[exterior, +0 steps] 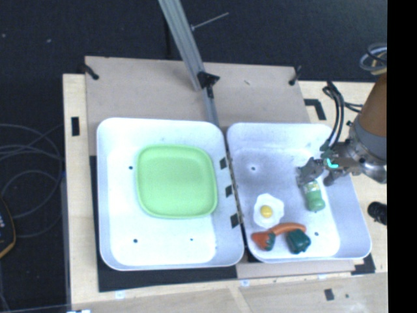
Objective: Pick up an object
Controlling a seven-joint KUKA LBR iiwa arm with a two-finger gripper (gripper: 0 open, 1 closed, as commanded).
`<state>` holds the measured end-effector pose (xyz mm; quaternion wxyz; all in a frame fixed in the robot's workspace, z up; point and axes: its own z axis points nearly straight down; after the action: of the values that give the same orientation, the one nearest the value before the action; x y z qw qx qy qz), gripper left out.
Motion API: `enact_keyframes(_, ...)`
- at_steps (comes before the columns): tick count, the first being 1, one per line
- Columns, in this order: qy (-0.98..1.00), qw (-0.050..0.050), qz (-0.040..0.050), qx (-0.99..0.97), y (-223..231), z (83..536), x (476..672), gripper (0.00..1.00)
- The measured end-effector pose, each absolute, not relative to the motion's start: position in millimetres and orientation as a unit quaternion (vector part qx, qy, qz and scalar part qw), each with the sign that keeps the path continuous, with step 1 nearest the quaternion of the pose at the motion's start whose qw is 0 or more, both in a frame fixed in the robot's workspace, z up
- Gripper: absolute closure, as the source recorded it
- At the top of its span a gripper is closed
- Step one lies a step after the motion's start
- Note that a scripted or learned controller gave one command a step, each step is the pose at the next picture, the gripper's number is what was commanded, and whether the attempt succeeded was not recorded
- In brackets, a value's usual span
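Landmark: the fried egg (268,210), lying on the floor of the right bin (280,149).
Carrot (287,227): just nearer the camera than the fried egg, lying crosswise.
Strawberry (264,240): nearer again, under the carrot's left end, close to the bin's front wall.
Dark green piece (299,241): to the right of the strawberry, touching the carrot's right end.
Green bottle (315,195): to the right of the fried egg and apart from it, lying on the bin floor.
Gripper (310,175): right of the fried egg and slightly farther back, directly above the green bottle's far end; whether it is wide, narrow or grasping cannot be told.
Arm (373,126): enters from the right, beyond the green bottle.
Left bin (114,194): left of the fried egg, across the shared wall.
Green plate (176,180): in the left bin, well left of the fried egg.
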<state>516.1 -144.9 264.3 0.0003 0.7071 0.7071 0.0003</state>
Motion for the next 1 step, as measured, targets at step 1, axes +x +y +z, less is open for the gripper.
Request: enact_keyframes(1,0.707,0.000,0.0003,0.707,-144.9,264.2,516.1,0.00)
